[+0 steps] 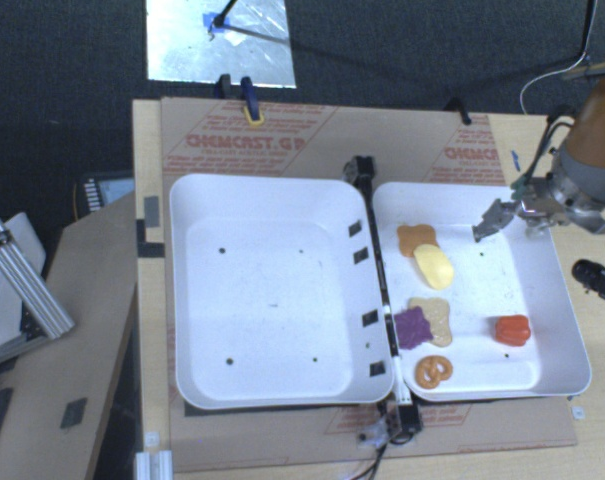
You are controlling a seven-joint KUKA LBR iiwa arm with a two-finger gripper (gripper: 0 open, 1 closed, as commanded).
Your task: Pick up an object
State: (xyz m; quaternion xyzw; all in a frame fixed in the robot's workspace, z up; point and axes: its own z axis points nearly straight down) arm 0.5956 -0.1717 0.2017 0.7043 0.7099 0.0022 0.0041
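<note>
The right bin (557, 298) holds several small objects. An orange piece (415, 236) and a yellow oval (434, 266) lie near its left wall. Below them sit a purple piece (413, 327) against a beige one (438, 314), and a pretzel-shaped item (433, 371) at the front. A red-orange block (512, 330) rests toward the front right. My gripper (490, 221) hangs over the back part of the right bin, to the right of the orange piece and apart from every object. Nothing is seen in its grasp.
The left bin (197, 268) stands beside the right one, with a black hinge strip (374, 268) between them. A metal plate (220, 28) lies beyond the bench. A black part (594, 278) sticks in at the right edge.
</note>
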